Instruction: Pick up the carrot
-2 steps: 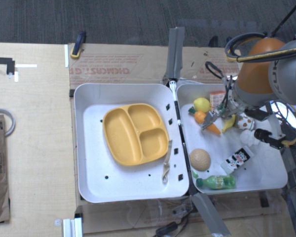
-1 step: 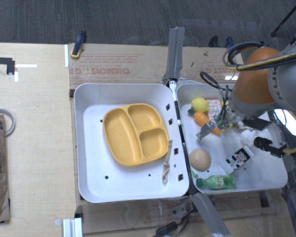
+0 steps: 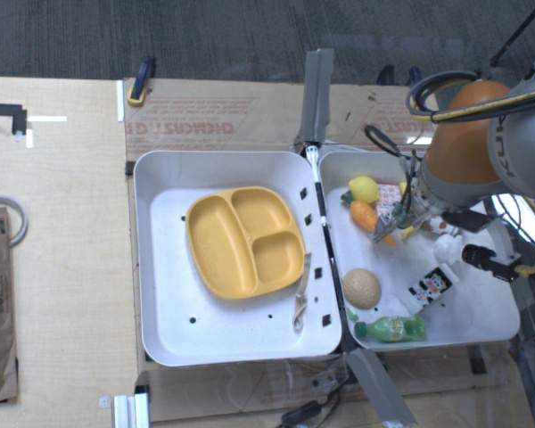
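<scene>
Pale wooden worktop (image 3: 62,239) carries two white bins; your small orange carrot (image 3: 364,215) lies at upper left of the right-hand bin (image 3: 481,328), under a yellow lemon (image 3: 363,188). You're at the approach step: the grey arm leans in from frame right, its end effector (image 3: 399,224) just beside the carrot, grip state impossible to tell. Next, centre over it and close.

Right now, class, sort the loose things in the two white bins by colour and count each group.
Yellow: 2, the divided plate and the lemon
Orange: 1, the carrot
Tan: 1, the round ball
Green: 1, the bottle
Black and white: 1, the small box
Total: 6
</scene>
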Controlling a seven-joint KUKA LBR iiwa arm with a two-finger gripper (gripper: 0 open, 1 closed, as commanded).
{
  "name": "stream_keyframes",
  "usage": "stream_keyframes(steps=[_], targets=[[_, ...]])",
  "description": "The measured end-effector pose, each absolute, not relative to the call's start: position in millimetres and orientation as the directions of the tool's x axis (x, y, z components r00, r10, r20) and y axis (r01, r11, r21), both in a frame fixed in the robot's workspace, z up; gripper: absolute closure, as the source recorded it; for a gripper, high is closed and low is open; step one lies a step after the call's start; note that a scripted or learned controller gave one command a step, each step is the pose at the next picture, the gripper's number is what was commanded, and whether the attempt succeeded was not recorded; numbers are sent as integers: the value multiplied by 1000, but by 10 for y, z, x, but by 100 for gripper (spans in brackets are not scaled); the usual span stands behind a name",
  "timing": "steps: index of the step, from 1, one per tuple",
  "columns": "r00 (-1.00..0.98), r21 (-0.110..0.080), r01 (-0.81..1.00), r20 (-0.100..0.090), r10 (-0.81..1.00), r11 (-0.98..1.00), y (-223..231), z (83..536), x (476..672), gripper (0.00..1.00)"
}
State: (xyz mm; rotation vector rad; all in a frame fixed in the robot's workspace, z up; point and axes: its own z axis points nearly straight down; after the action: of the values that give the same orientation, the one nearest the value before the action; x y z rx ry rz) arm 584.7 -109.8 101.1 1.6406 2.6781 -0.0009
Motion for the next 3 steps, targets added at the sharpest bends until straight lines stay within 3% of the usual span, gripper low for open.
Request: stream_keyframes(steps=[1, 2, 3], targets=[[-351, -1, 937, -1, 937, 351, -659, 1912, 5668, 100], [-409, -1, 912, -2, 912, 409, -1068, 1640, 6088, 100], [-409, -1, 912, -2, 912, 409, -1067, 1641, 6089, 0]])
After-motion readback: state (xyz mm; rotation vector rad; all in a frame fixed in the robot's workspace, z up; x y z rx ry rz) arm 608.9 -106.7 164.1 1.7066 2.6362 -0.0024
